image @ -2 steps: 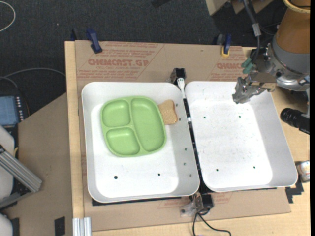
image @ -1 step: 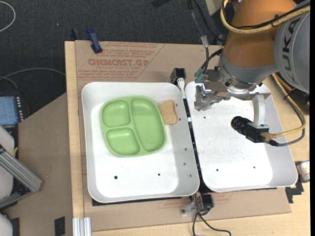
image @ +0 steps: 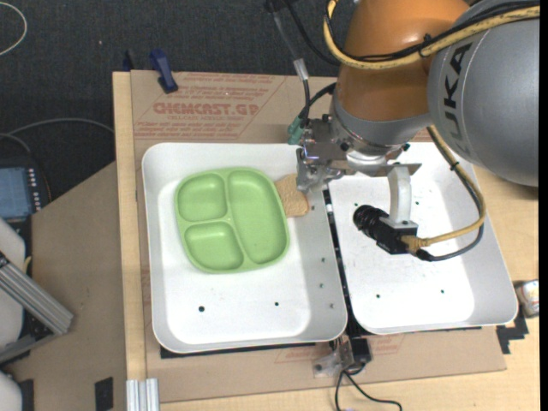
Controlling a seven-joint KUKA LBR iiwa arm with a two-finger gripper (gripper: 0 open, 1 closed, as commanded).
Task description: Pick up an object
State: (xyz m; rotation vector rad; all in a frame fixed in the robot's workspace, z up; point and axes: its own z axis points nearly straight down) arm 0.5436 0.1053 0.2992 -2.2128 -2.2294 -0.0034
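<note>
White plastic comes first at the near edge: two shallow bins side by side on a brown board (image: pixel 137 332), with a small black fitting and thin wires (image: pixel 353 356) just in front of the seam between them. The left bin (image: pixel 180 315) has a bare near half. Farther in, a green plate (image: pixel 231 221) with three compartments lies flat and slightly turned. Just beside the plate's far right corner, close against the bin's right wall, sits a small flat tan piece (image: pixel 295 201); we cannot make out what it is. The right bin (image: pixel 445 294) bears nothing loose that we can see, but a black cylindrical part (image: pixel 379 227) with a yellowish cable hangs above it from the wrist. The gripper (image: pixel 310 176) stands over the seam between the bins, right next to the tan piece. Its tip is in shadow, so we cannot tell whether the claw is spread, pressed together or pinching anything, or whether it touches the piece. Above it rise the orange band (image: pixel 394 32) and the grey arm (image: pixel 501 84), looped with yellow and black cables. Beyond the bins the board shows red printed lettering (image: pixel 205 107), a blue clamp (image: pixel 163 71) grips its far left corner, and dark floor lies behind.
</note>
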